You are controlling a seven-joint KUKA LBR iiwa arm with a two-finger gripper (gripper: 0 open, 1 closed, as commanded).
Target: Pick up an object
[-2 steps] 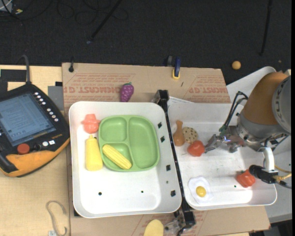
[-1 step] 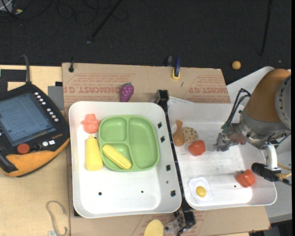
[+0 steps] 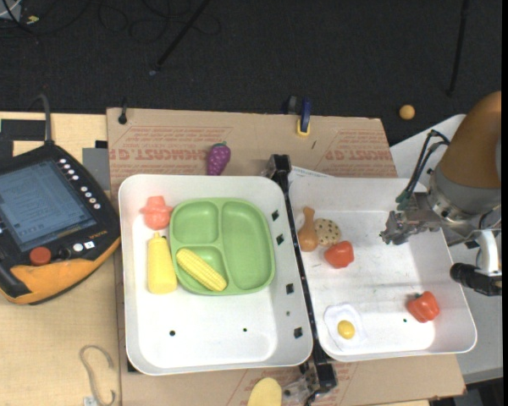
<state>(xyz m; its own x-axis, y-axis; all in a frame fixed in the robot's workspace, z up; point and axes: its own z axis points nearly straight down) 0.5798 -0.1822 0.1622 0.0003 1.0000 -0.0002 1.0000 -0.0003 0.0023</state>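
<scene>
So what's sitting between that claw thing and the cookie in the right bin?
In the camera view, a red tomato lies just below the line from the gripper to the cookie; the line itself crosses bare white bin floor.

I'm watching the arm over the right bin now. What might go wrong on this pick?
1. The gripper sits above bare bin floor, apart from the red tomato; closing here would likely grab nothing.
2. The chicken drumstick and cookie touch each other, so a grasp there may nudge both or catch two.
3. The red pepper lies near the right bin wall, leaving little room for the gripper.
</scene>
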